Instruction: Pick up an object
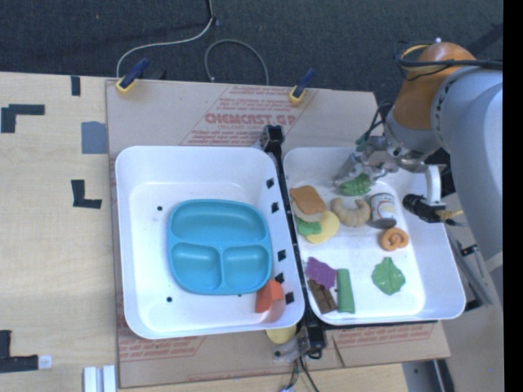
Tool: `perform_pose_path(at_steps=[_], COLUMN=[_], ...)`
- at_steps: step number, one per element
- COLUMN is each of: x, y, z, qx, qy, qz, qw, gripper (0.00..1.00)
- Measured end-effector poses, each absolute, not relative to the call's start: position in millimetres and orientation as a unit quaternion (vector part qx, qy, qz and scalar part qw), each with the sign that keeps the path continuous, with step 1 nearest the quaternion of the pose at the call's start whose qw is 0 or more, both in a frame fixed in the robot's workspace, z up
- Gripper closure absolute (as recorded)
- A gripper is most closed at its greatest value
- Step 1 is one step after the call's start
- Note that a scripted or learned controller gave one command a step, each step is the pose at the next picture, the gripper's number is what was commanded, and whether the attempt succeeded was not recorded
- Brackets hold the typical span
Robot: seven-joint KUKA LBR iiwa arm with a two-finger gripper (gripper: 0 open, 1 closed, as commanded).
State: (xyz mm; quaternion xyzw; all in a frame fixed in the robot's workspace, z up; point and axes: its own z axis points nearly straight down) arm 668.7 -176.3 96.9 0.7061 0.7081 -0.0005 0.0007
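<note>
The grey arm (458, 129) with its orange band reaches in from the right of the frame, and its gripper (359, 170) hangs low over the upper part of the right bin (441, 296). Whether the jaws are spread or pressed together cannot be told from this slant. Just below the gripper lies a green leafy piece (355, 187), touching or nearly touching it; it is unclear whether anything is held. Around it in the right bin lie a tan croissant (353, 211), a small can (382, 207), an orange ring-shaped pastry (394, 238), a sandwich (308, 202) resting over a yellow and green piece (320, 229), a green lettuce leaf (389, 276), a purple piece (321, 271), a green stick (345, 291) and a brown piece (322, 299). The left bin (139, 219) holds a blue divided plate (219, 245) in its middle, with an orange piece (267, 296) at the lower right corner. Both bins sit on a cardboard sheet (237, 117) on the tabletop (49, 243).
</note>
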Motion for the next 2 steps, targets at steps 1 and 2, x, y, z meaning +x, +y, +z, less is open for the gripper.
perform_pose_path(at_steps=[1,2], x=[670.8,638.5], y=[-127,-46], z=[179,185], qx=[0.705,0.704], qy=[0.709,0.710], qz=[0.0031,0.0008], qw=[0.002,-0.002], gripper=[1.00,1.00])
